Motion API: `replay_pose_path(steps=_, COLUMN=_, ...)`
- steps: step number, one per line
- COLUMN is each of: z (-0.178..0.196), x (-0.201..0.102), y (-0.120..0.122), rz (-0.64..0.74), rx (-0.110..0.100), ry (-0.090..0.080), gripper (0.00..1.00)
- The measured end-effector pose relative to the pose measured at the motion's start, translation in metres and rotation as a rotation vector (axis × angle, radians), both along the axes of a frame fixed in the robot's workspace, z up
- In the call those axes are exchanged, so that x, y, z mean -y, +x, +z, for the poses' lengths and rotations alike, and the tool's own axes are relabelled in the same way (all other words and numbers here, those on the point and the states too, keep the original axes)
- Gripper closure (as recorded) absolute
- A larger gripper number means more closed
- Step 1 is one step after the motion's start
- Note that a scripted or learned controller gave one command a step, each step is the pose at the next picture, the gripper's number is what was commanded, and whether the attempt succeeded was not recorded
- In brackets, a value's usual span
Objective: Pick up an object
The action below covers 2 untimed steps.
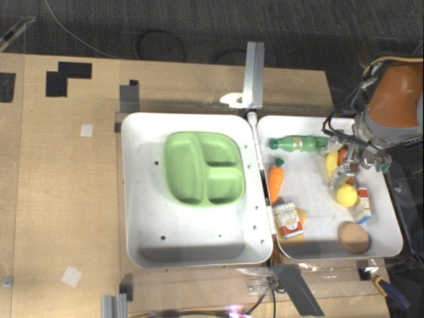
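Camera view: arm [396, 105] reaches into the right bin [311, 177]; its fingers [347, 166] hover just above a lemon [346, 196], grip state unclear. Nearby lie a bottle [298, 144], carrot [275, 183], carton [288, 218], egg [354, 236]. Left bin [142, 197] holds a green tray [203, 167]

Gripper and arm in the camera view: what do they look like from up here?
The arm enters from the right, its rounded section orange-brown with grey casing around and below it. Dark cables loop beside it at the upper left. The gripper is a small silver-grey metal assembly with a white bracket beside it, above the right bin.
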<state>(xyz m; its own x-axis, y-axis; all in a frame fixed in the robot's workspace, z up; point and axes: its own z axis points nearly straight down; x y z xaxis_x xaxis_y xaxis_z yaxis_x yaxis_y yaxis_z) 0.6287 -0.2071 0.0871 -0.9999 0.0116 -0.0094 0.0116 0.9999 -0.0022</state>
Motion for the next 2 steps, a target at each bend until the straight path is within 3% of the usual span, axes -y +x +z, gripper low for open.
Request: replay_pose_path(steps=2, z=0.002, x=-0.012, y=-0.063, rz=-0.336, rx=0.003, ry=0.004, gripper=0.00)
